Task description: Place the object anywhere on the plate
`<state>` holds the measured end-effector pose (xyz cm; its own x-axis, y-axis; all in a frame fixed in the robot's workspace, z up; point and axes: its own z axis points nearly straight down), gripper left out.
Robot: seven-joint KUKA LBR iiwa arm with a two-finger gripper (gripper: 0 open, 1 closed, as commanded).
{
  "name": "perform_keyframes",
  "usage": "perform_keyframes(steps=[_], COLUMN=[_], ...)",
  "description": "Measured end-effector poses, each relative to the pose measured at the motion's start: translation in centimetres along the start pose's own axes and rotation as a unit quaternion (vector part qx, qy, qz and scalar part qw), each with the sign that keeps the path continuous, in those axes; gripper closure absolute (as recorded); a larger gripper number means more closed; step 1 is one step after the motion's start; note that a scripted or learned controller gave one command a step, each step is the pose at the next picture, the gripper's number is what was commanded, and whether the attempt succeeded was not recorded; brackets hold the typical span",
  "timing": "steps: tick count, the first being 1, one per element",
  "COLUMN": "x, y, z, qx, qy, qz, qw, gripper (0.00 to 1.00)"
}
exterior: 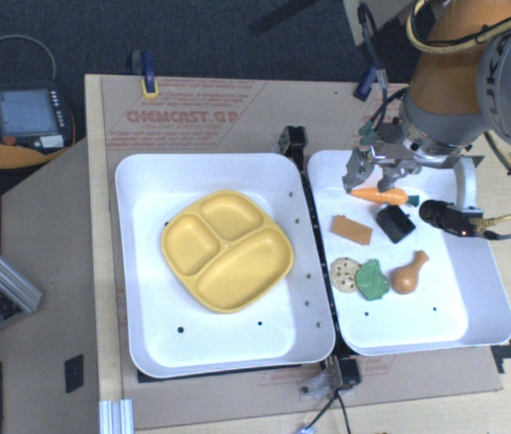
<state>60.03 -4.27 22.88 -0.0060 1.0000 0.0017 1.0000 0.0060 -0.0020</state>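
Cardboard-topped bench, two white bins. Toy carrot [380,193] lies upper right of frame in the right bin [472,324], gripper [374,172] just above it; can't tell finger state. Prob. light, stiff, slick plastic: grab mid-body across its width. Yellow plate [228,250] sits center-left, w/ other toy foods lower right.
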Motion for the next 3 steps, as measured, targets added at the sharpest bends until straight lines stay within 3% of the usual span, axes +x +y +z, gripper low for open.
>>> perform_keyframes(steps=[1,2,3], x=[5.9,11.8,14.7], y=[2.2,2.3,3.6], z=[-0.1,-0.2,1.2], qx=[-0.003,-0.002,-0.002], qy=[0.000,0.000,-0.001], qz=[-0.001,0.000,0.001], qw=[1.0000,1.0000,1.0000], gripper=[1.00,1.00,1.00])
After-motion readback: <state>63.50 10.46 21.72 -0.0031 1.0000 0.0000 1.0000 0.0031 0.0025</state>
